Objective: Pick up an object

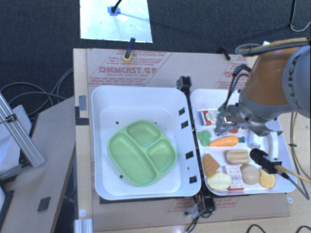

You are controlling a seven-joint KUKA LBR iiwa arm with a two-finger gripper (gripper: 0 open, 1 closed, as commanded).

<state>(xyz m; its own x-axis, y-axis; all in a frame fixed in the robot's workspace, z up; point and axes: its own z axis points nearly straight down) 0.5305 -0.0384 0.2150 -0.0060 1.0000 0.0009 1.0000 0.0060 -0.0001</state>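
The bulky grey robot arm [291,89] wears a broad orange band, with thin dark cables looping alongside it.

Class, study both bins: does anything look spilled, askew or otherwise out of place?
Nothing stands out. The green divided plate lies flat in the left bin, and the toy foods, among them a carrot, stay inside the right bin.

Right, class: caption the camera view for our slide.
KUKA arm's gripper hovers over toy food in the right bin; green divided tray sits left.

Two white bins [141,93]; one green tray [141,152].
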